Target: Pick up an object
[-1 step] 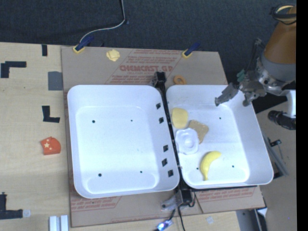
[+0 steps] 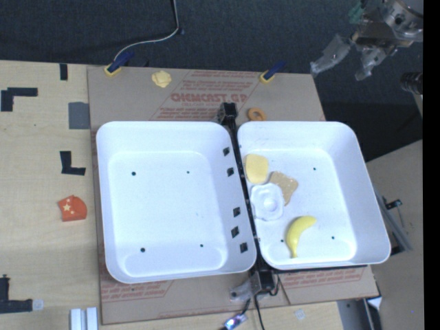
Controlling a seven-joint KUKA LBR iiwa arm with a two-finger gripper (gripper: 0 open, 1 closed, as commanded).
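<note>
The right bin point(image 2: 344, 150) holds a yellow banana point(image 2: 298, 233) near its front, a white round piece point(image 2: 267, 202), a tan flat piece point(image 2: 284, 185) and a pale yellow piece point(image 2: 256, 168) beside the divider. My gripper point(image 2: 347, 53) hangs high at the top right, above the dark floor beyond the bench and well away from the bins. Its two fingers are spread apart with nothing between them.
The left bin point(image 2: 110, 157) sits beside the right one. Outside the bins lie a small yellow lump point(image 2: 161, 79) and an orange ring point(image 2: 256, 115) on the cardboard, and a red piece point(image 2: 73, 208) on the wooden bench at left.
</note>
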